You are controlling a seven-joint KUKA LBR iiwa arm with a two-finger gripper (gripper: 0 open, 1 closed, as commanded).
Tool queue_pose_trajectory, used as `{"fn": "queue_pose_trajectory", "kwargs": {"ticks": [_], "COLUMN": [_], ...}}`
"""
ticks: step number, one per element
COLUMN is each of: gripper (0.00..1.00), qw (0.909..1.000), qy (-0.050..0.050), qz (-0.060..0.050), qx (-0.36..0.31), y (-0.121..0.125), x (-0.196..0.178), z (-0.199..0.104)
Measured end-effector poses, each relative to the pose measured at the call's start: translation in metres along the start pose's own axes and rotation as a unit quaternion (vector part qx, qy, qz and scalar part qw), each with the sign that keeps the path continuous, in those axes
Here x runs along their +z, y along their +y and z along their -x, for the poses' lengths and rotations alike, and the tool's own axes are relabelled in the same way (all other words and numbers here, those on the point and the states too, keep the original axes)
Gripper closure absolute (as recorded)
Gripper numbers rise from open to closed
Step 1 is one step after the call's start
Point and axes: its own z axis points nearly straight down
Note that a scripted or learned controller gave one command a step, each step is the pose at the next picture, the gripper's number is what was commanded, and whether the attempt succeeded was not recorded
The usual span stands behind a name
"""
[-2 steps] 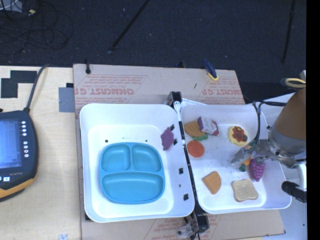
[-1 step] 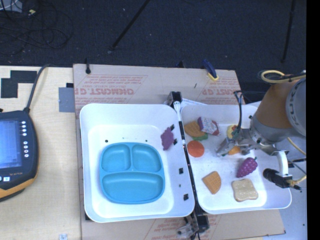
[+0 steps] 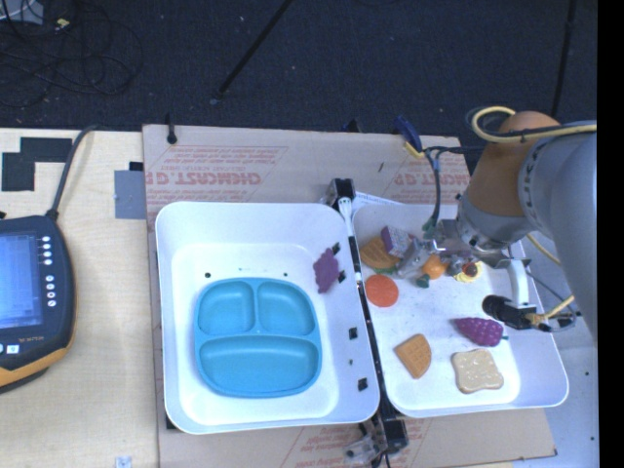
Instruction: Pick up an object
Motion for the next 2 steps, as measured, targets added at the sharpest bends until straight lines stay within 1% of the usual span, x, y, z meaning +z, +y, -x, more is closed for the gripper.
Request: {"fn": "queue_pose_trajectory", "kwargs": {"ticks": [1,2], "gripper": [1.0,1.0], "qw": [1.0,1.0], "qy": [0.0,0.001], "qz": [-0.003,0.003], "qx": [0.001,-0.002], "y": [-0.003,-0.003], "x": [-0.009,-0.115], "z": [0.002,-0.079]}}
